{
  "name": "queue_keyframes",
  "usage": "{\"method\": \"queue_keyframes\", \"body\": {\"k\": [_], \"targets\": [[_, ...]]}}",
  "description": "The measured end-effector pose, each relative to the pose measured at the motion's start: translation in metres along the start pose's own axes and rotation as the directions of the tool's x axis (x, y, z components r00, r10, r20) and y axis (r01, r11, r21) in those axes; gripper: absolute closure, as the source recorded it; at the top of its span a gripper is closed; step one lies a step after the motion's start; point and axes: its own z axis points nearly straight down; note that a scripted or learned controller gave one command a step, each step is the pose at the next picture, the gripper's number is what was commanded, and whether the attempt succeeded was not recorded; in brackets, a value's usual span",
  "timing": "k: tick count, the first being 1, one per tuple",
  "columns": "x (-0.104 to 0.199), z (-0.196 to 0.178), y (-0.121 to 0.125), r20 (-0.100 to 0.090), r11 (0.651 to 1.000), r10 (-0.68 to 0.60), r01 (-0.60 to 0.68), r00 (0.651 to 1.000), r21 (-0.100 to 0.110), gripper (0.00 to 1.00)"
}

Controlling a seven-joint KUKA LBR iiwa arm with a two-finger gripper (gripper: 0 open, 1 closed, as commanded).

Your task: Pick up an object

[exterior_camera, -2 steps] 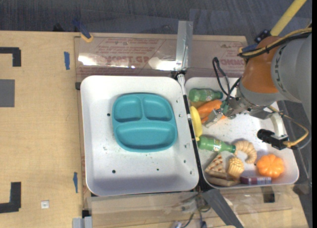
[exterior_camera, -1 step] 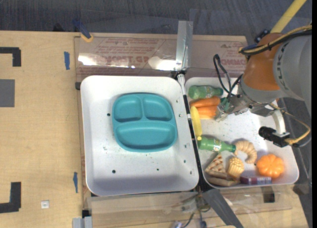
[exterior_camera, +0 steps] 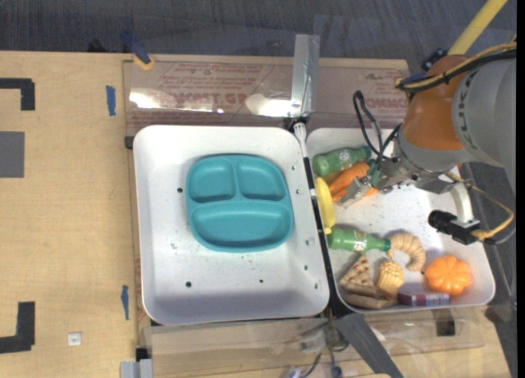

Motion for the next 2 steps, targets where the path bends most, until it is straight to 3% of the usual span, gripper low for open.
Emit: {"method": "queue_keyframes", "body": {"k": [2], "targets": [[-0.011,0.012,0.053,-0.002,0.972,0.235,-0.235,0.972,0.008,0.00]]}}
